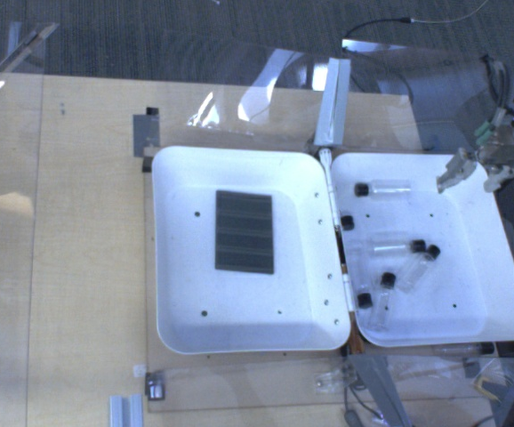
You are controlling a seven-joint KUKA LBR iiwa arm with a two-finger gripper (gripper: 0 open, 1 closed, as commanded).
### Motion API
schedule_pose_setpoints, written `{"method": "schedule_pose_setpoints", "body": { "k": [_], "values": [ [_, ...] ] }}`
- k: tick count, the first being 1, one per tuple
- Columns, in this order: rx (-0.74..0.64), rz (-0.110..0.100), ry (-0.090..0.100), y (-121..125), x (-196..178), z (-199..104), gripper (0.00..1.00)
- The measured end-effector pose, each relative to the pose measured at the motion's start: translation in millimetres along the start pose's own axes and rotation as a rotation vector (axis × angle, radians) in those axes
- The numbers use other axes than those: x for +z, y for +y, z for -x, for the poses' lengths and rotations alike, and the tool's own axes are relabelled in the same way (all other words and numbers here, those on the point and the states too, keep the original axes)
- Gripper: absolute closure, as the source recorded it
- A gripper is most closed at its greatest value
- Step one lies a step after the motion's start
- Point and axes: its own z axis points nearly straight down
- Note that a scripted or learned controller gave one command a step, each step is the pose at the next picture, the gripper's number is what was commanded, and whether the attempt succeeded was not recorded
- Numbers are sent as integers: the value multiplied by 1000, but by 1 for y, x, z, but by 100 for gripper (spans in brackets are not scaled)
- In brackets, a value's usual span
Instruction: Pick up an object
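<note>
end effector point(475, 174) spread open over right bin point(497, 318), holding nothing, capped vials point(397, 267) below

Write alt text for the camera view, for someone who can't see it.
Robot gripper hovers at the upper right edge of the right white bin, which holds several clear black-capped vials. The left white bin holds one dark ribbed rectangular block. Both sit on a wooden bench.

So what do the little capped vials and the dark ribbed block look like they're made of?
Vials: clear plastic or glass, since the white bin shows through them; caps look like black plastic. Ribbed block: dark grey and matte with no glare, possibly rubber or foam.
</note>
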Motion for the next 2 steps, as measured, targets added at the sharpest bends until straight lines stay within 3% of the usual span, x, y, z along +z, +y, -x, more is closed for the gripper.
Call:
{"method": "schedule_pose_setpoints", "body": {
  "k": [1,2],
  "values": [
    [21,5,-1,-17,187,1,0],
    [14,6,-2,52,77,14,0]
  ]
}}
